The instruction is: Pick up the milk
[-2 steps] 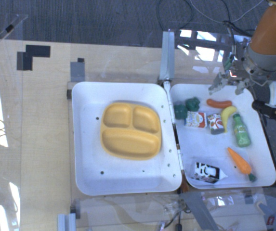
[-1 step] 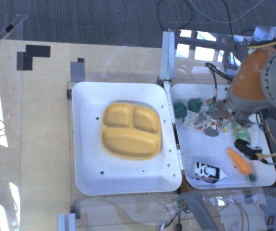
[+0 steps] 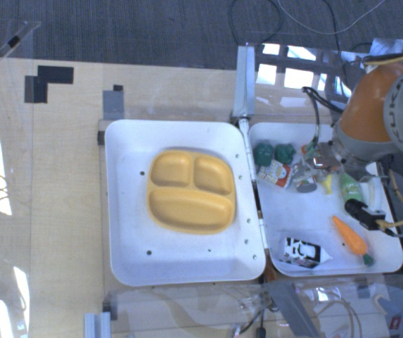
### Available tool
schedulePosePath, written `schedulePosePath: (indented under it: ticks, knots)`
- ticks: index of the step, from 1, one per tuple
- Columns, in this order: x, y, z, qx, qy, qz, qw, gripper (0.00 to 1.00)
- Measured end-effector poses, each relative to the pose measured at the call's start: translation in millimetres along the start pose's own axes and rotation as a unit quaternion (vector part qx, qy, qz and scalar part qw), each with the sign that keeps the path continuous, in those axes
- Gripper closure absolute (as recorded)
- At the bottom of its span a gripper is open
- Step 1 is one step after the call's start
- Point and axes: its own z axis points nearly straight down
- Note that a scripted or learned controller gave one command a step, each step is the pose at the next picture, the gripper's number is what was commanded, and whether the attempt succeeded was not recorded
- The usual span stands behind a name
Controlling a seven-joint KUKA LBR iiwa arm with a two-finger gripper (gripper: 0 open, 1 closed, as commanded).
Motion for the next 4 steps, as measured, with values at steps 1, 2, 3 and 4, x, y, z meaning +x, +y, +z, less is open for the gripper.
schedulePosePath:
  ticks: [1,2,3,4]
  knots:
    - [11.0,24.2,24.5,-0.009,-0.003,0.043,0.9990,1.00]
    - [82.9,57.7,-101.5,0.002,0.000,0.117,0.9931,1.00]
    - [108.2,22.4,-69.4,0.004,0.000,0.081,0.9967,1.00]
    - [139.6,5.9,-123.2,0.003,0.001,0.080,0.9968,1.00]
